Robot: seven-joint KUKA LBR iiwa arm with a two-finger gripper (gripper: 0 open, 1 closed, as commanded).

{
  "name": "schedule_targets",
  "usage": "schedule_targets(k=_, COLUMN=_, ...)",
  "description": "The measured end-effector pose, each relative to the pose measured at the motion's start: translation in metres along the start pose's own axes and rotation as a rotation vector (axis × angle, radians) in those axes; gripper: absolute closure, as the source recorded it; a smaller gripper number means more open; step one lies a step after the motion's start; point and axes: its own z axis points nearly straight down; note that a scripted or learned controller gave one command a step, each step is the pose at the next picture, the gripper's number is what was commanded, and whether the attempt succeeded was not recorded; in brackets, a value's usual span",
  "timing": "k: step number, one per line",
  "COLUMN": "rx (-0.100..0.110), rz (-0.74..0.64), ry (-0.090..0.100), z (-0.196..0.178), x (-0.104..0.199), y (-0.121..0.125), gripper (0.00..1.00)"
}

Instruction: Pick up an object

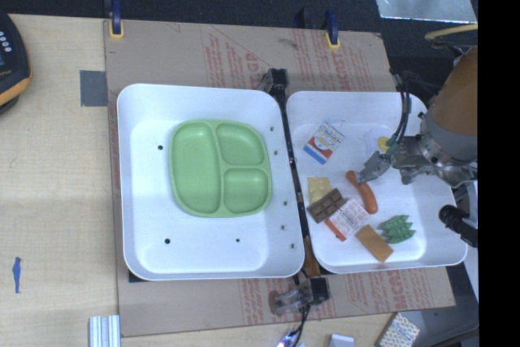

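The right bin [406,114] holds several small items. Among them are a blue, white and red packet [325,142], an orange sausage-like piece [364,193], a yellow cracker [318,188], a brown chocolate bar [327,206], a white and red wrapper [352,217], a tan block [374,243] and a green leafy toy [397,228]. My gripper [388,172] hangs over the right half of this bin, just right of and above the orange piece. It stands open, with bare bin floor between its fingers. The arm's grey body [455,134] reaches in from the right edge.
The left bin [142,248] carries a light green divided plate [219,167] at its middle. Black clips [276,80] join the two bins at the back and front. Both bins rest on a cardboard sheet [203,53] held by blue clamps. A dark device [10,61] lies at the far left.
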Motion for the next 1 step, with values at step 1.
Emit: schedule_targets(k=1, rx=0.002, rz=0.001, ry=0.001, z=0.0834, x=0.0100, y=0.0213, gripper=0.00)
